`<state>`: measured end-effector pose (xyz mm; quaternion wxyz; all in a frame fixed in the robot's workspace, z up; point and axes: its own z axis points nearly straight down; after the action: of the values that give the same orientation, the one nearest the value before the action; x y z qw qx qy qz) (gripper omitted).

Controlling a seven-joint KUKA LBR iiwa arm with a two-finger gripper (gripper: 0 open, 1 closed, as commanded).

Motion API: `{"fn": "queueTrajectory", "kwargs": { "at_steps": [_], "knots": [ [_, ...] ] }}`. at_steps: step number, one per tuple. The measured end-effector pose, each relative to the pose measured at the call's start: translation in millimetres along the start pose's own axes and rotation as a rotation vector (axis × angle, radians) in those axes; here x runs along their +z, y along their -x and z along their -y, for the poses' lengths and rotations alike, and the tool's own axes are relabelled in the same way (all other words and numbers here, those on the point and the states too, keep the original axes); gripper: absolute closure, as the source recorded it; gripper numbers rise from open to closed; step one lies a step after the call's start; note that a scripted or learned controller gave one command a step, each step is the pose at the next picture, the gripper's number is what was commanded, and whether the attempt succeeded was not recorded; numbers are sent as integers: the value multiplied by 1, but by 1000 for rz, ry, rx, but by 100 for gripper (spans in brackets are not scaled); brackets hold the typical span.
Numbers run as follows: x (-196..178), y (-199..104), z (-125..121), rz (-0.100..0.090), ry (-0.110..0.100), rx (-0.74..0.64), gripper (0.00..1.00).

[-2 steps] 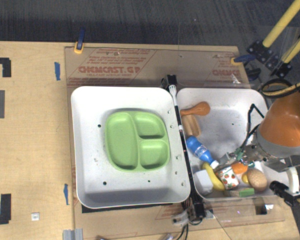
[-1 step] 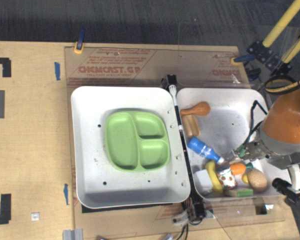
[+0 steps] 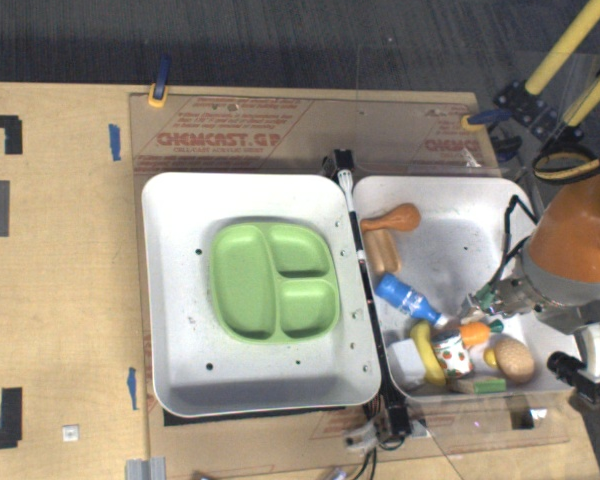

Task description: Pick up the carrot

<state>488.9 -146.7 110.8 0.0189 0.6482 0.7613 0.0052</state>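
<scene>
- Small orange carrot (image 3: pixel 474 332), stubby, lies in the right-hand shallow white bin (image 3: pixel 450 200), near its front edge, in a cluster of toys.
- Yellow banana (image 3: pixel 427 352) just left of it; tan potato-like lump (image 3: pixel 511 358) just right.
- Two-finger gripper (image 3: pixel 493 301) sits just behind the carrot, toward the bin's right wall; carrot lies forward and slightly left.
- Gripper opening: cannot tell.
- Carrot's long axis unclear, partly crowded.

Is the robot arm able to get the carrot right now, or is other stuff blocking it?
Probably yes. The carrot lies on top in the right bin, right beside the gripper. The banana and potato crowd it, so the grab may be fiddly.
</scene>
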Motion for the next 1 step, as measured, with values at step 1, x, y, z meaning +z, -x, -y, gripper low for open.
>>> {"fn": "queueTrajectory", "kwargs": {
  "at_steps": [1],
  "knots": [
    [-63, 13, -82, -16, -30, 257, 100]
  ]
}}
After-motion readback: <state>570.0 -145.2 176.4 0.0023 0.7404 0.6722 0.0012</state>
